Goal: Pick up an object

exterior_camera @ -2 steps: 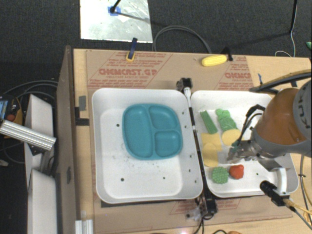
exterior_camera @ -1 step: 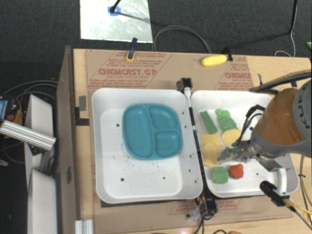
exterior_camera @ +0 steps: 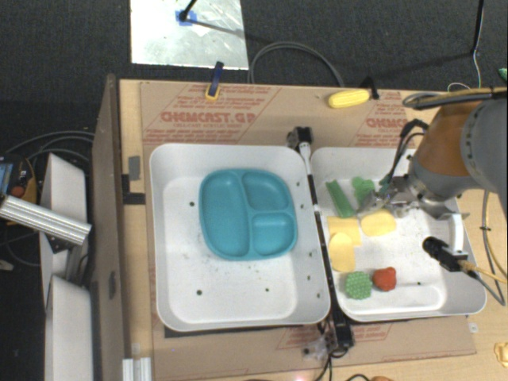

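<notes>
The right bin (exterior_camera: pixel 444 296) holds several toy foods. A long green piece (exterior_camera: pixel 341 199) and a small green piece (exterior_camera: pixel 363 187) lie at its upper left. Just below them are a yellow oval (exterior_camera: pixel 379 225), a yellow block (exterior_camera: pixel 342 226) and a pale yellow cylinder (exterior_camera: pixel 341 254). Near the front edge lie a bumpy green lump (exterior_camera: pixel 357 285) and a red piece (exterior_camera: pixel 384 279). My gripper (exterior_camera: pixel 387 197) hangs low in the right bin, just above the yellow oval and right of the small green piece. No object shows as lifted.
The left bin (exterior_camera: pixel 178 292) carries a blue divided plate (exterior_camera: pixel 247 213). A yellow object (exterior_camera: pixel 348 98) lies on the cardboard behind the bins. The grey arm with its orange band (exterior_camera: pixel 444 145) covers the right bin's upper right corner.
</notes>
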`<move>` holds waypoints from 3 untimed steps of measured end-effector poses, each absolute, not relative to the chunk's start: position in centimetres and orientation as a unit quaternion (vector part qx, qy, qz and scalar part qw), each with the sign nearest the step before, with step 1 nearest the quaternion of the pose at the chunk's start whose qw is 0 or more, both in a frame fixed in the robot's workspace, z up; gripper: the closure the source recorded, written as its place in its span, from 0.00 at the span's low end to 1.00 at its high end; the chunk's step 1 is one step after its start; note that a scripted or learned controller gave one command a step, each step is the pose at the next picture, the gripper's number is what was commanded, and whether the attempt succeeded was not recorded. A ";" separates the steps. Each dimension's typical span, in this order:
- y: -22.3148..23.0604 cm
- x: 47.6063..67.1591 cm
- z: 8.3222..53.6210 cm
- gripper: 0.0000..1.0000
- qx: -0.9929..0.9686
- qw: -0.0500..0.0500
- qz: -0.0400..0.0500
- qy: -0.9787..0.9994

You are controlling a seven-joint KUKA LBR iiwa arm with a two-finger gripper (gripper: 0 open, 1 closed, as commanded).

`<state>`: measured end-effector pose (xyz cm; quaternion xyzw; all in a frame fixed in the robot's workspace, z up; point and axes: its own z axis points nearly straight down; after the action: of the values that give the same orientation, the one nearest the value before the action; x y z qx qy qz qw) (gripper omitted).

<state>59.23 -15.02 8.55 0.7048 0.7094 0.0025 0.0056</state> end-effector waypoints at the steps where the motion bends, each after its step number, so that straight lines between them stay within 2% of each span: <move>1: -15.1 59.2 10.2 1.00 0.705 0.008 0.004 0.709; 2: -15.1 59.2 10.1 0.00 0.705 0.008 0.004 0.709; 3: -14.3 56.7 8.4 0.00 0.707 0.000 0.000 0.707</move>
<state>56.73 -14.26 8.36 0.7067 0.7075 -0.0003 -0.0004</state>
